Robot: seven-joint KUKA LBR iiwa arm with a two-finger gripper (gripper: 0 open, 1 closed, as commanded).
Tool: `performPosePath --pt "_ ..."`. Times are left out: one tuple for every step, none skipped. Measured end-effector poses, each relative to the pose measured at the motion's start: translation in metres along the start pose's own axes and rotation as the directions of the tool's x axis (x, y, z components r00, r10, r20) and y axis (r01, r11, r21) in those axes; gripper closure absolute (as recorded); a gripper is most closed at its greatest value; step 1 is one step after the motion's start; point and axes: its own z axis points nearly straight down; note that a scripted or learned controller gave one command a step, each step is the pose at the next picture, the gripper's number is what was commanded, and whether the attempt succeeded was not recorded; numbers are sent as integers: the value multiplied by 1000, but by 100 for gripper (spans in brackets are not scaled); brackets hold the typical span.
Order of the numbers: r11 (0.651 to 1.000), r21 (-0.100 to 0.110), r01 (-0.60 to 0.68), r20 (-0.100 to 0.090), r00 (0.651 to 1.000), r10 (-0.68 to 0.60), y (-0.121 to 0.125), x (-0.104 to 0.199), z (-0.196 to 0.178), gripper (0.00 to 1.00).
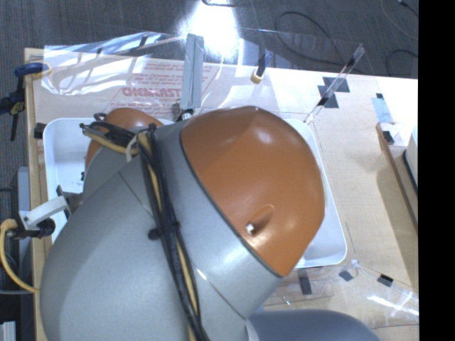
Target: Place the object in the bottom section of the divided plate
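My grey arm with its big orange dome reaches across the middle of the view, very close to the camera. A bundle of black cables runs along it. A second orange joint peeks out at the upper left. The arm covers most of both white bins. Of the left bin I see the far left corner. Of the right bin I see the near right rim.
A clear plastic sheet over a red-printed paper lies behind the bins. A blue clamp grips the bench's left edge. Bare wooden bench lies to the right, with black tape marks. A yellow cable hangs at the left.
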Motion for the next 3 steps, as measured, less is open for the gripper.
performPosePath --pt "992 -1 129 40 991 -129 81 -25 -155 100" --pt "956 -1 294 27 955 -294 155 -39 -146 100" --pt "889 15 457 41 888 -457 154 -46 -81 100"
